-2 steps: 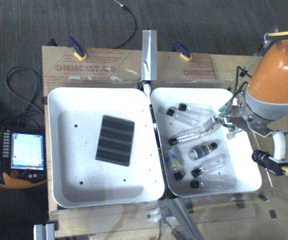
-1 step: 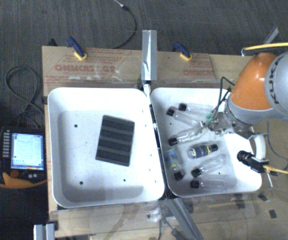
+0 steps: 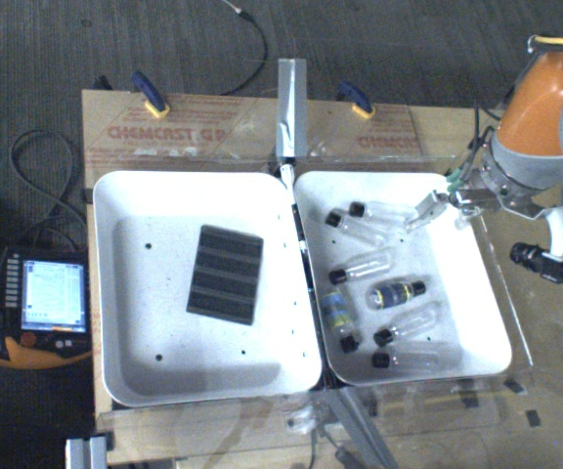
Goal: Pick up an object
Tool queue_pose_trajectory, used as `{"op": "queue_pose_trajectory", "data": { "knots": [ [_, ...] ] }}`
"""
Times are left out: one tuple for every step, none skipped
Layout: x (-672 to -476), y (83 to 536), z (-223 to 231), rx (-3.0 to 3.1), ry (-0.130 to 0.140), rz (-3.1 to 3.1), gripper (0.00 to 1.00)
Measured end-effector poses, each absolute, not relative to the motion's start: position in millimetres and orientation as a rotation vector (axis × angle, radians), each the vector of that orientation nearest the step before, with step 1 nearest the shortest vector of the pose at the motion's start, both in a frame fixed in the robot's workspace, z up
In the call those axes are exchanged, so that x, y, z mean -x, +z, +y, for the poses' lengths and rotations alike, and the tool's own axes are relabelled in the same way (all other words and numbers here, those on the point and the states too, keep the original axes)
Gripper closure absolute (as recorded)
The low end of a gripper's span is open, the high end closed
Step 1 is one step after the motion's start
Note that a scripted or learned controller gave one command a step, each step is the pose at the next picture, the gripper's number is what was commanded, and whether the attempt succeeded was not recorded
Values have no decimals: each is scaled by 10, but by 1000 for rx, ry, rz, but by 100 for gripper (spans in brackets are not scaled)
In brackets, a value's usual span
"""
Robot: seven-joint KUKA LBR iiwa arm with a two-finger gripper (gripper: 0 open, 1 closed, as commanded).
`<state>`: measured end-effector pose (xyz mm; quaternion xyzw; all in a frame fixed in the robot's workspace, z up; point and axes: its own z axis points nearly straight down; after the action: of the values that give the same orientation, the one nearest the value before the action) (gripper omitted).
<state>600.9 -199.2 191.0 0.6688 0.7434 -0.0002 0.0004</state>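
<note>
Clear small bottles (image 3: 368,265) lie unpicked in the right bin (image 3: 492,291); the gripper (image 3: 436,206) hovers above, grip state unclear; picking remains

Arm (image 3: 536,115): rounded orange band above the wrist, glossy, with a thin pale yellow strip at its top edge; below it a grey collar, smooth and curved; wrist hardware grey and silver, blocky; thin dark cables run along it; gripper (image 3: 426,210) slim, pale metallic; a white piece and a black knobbed part sit beside the wrist.
</note>
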Motion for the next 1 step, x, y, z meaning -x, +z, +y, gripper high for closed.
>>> {"op": "queue_pose_trajectory", "data": {
  "knots": [
    [-6111, 948, -1447, -1980, -1, 2438, 0]
  ]
}}
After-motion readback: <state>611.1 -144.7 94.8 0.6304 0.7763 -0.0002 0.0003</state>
